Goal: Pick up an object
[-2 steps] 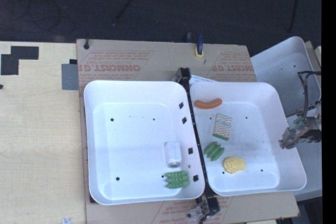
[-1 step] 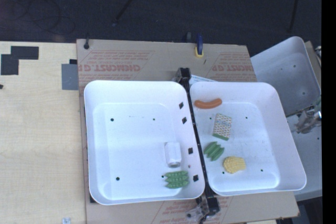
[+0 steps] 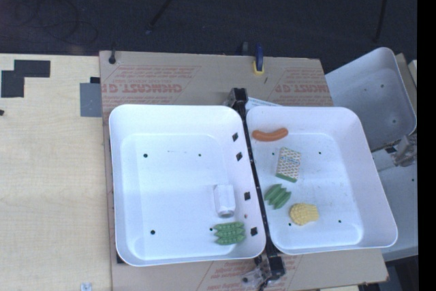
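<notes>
The right bin [image 3: 368,146] holds an orange sausage-shaped piece [image 3: 270,135] near its back left, a patterned sponge-like block [image 3: 289,164] in the middle, a small green ridged piece [image 3: 276,196] by its left wall, and a yellow corn piece [image 3: 304,214] near the front. In the left bin [image 3: 136,146] a white cylinder [image 3: 224,199] lies near the right wall, with a green bumpy piece [image 3: 229,233] in front of it.
Both bins rest on a brown cardboard sheet [image 3: 170,82] on the bench. A grey metal plate [image 3: 371,95] stands at the right, beyond the right bin. A blue and yellow clamp [image 3: 259,59] sits at the cardboard's back edge.
</notes>
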Controlling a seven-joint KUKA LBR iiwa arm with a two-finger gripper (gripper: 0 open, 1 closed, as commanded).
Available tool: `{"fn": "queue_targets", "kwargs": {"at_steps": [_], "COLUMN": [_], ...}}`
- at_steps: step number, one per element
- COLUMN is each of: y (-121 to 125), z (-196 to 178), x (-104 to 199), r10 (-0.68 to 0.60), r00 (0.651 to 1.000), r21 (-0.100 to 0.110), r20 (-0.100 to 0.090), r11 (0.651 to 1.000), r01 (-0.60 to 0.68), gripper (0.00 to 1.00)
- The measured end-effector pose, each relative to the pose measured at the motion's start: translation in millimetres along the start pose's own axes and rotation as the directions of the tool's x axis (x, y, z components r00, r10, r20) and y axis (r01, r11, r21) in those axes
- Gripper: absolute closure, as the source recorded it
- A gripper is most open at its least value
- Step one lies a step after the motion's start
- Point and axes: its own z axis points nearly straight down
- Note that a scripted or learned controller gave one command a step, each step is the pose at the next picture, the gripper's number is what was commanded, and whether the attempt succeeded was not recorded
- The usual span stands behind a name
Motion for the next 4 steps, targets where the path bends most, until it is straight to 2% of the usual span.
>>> {"fn": "queue_targets", "kwargs": {"at_steps": [1, 3, 4], "y": [0, 0, 0], "z": [-17, -23, 39], "x": [0, 0, 62], "r10": [0.0, -0.001, -0.004], "r00": [1.0, 1.0, 1.0], "r21": [0.002, 0.002, 0.01], "r20": [-0.001, -0.001, -0.006], "r11": [1.0, 1.0, 1.0], "r01": [0.0, 0.001, 0.004], "gripper": [1.0, 1.0, 1.0]}}
